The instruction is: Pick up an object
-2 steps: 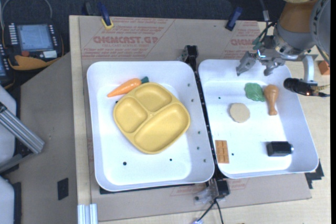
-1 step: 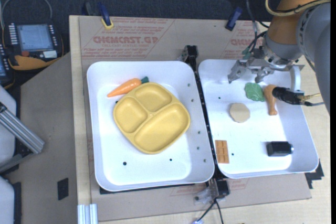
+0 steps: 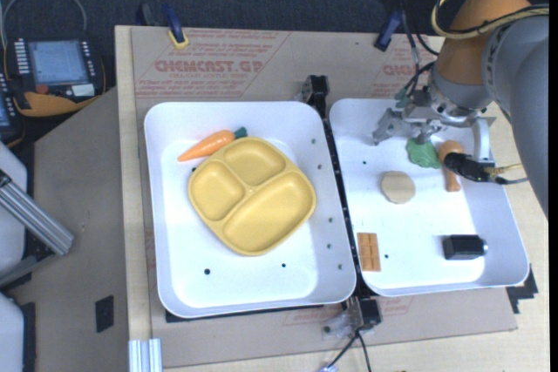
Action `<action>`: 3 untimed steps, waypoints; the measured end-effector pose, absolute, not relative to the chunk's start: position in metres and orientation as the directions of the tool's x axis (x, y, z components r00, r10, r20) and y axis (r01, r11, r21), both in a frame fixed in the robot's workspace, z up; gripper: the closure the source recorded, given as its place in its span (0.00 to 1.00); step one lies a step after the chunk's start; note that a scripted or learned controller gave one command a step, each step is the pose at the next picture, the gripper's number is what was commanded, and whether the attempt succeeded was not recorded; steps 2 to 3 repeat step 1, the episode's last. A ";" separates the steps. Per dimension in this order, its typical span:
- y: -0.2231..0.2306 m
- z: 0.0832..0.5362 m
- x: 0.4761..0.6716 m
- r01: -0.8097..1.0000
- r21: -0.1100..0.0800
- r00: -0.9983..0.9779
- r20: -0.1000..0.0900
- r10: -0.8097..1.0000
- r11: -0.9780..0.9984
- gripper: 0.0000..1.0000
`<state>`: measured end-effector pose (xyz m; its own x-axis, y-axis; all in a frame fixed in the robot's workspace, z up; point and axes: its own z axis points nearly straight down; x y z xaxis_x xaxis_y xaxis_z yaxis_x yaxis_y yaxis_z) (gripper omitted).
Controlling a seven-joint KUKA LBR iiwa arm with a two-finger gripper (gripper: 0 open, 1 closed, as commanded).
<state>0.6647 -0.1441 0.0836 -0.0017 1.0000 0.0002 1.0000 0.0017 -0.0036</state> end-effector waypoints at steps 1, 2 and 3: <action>-0.144 0.096 0.666 1.000 0.002 -0.003 -0.002 1.000 0.003 1.00; -0.144 0.096 0.666 1.000 0.002 -0.003 -0.002 1.000 0.003 1.00; -0.144 0.096 0.666 1.000 0.002 -0.003 -0.002 1.000 0.003 1.00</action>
